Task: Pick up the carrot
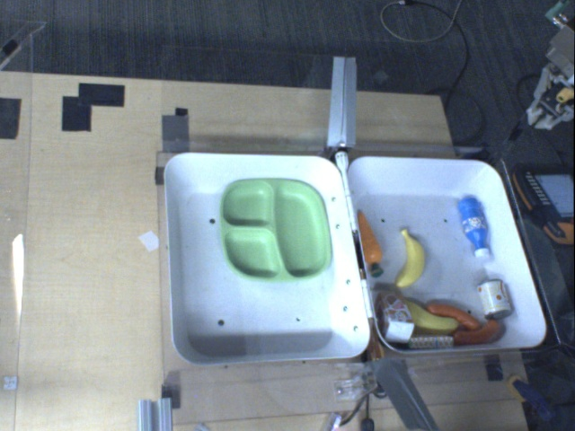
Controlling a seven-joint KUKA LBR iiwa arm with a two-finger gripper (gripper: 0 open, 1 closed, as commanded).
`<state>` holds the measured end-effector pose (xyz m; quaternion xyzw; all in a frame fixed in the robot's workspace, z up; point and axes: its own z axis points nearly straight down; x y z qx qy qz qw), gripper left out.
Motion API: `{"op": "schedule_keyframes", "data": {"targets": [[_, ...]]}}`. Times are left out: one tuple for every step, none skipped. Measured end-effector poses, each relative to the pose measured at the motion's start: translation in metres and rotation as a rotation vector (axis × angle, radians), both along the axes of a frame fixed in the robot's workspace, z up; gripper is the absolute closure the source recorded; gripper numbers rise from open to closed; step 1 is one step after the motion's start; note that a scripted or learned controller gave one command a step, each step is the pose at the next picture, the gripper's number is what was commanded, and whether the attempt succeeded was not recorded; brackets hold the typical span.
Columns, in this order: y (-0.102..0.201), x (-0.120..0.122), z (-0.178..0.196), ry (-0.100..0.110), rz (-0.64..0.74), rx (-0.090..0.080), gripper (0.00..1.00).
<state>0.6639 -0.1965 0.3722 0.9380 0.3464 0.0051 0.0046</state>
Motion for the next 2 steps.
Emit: {"op": "schedule_keyframes", "data": {"targets": [[0.002,0.001,0.012,-0.004,0.008,-0.002,1.00],[0.003,0.003,0.023,-0.008,0.016,-0.004,1.00]]}}
